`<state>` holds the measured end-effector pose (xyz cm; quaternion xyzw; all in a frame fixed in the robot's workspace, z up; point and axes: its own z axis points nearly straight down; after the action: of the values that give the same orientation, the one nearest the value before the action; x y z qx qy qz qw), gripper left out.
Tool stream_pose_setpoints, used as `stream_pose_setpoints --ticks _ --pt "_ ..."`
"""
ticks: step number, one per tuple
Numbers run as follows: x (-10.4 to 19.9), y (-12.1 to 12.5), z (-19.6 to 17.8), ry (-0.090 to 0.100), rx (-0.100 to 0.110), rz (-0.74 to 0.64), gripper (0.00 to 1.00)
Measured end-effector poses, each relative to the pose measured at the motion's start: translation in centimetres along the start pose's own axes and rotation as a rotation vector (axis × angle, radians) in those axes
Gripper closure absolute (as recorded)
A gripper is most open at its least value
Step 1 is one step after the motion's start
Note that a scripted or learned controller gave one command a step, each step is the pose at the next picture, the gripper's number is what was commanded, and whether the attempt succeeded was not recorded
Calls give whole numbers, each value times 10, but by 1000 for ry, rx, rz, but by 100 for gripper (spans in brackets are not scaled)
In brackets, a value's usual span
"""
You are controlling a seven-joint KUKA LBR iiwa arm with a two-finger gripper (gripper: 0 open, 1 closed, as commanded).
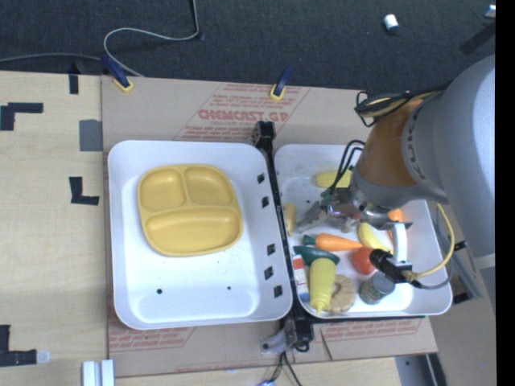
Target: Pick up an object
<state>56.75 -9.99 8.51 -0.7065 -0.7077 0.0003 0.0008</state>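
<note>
A grey KUKA arm with an orange wrist band reaches in from 3 o'clock, its jaws (342,210) low over the cluttered right white bin (434,300), likely to draw a toy from the pile; whether they are apart or together cannot be told. An orange plastic carrot (338,243) lies just at their 6 o'clock. The left white bin (129,288) carries a yellow divided plate (190,209)
</note>
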Motion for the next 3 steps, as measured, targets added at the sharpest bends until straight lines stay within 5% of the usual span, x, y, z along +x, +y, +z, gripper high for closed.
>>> stream_pose_setpoints --ticks 1,2,3 --pt "0 1 -10 -1 -3 -1 100" --pt "0 1 -10 0 -3 -1 0" --pt "0 57 -1 -7 -5 3 0"
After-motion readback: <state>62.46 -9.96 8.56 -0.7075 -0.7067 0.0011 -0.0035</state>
